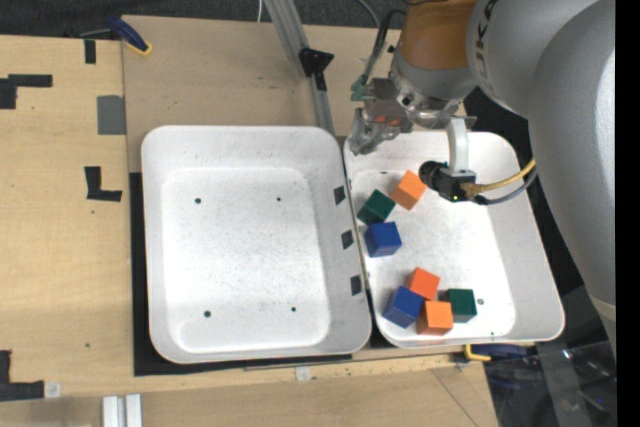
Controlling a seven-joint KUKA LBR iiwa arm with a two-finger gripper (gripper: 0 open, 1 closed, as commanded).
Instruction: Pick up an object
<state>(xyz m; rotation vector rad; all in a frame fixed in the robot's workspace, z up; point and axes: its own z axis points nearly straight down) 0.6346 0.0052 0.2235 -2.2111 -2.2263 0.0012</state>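
My gripper (368, 132) hangs over the far left corner of the right bin (510, 260), near the wall shared with the left bin (245, 245). I see no object between its fingers. Below it lie a green cube (376, 207), an orange cube (408, 189) and a blue cube (383, 238). Nearer the front sit a blue cube (404, 305), two orange cubes (424, 282) (436, 316) and a dark green cube (461, 303).
A slanted metal pole (285, 10) runs down from the top to the bins' shared far corner. A cable and a black connector (446, 179) hang from the wrist over the right bin. The grey arm (560, 65) fills the right side.
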